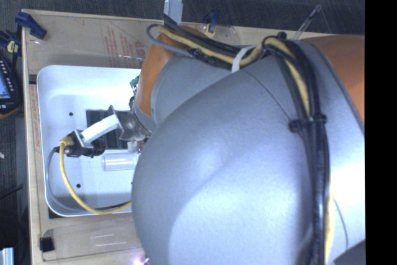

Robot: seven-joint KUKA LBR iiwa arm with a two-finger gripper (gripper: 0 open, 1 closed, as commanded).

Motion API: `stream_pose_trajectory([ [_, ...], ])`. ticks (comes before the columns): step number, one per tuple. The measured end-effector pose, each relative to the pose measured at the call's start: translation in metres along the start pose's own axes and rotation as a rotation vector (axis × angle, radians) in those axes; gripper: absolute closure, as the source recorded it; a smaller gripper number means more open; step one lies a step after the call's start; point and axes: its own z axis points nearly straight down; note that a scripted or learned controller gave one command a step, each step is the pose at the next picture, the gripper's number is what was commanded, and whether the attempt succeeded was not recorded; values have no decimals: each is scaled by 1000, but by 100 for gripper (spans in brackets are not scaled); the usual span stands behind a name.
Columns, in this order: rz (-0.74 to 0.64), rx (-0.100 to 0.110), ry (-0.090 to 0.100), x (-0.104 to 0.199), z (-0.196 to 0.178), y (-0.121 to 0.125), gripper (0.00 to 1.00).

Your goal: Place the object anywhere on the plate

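Note:
My grey arm [248, 158] with its orange band [162, 65] covers most of the view and hangs over the left white bin [49, 90]. The gripper [127, 147] sits low over the middle of that bin, mostly hidden by the wrist. On the bin floor a dark rectangular thing [100, 121] lies just left of the gripper, partly covered. A pale, translucent cylinder [118, 162] lies right below the wrist; whether it is held or merely beside the gripper is unclear.
A small green-and-white bit [134, 81] peeks out at the bin's upper right beside the arm. The wooden bench rim [80, 34] runs behind the bin, with blue clamps [30, 24] at its corners. The arm hides the right bin.

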Motion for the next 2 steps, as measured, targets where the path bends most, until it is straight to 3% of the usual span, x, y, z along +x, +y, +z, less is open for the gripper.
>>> stream_pose_trajectory([
  [1, -33, 3, -2, 42, 5, 38, 100],
  [2, -14, 5, -5, 79, 9, 119, 100],
])
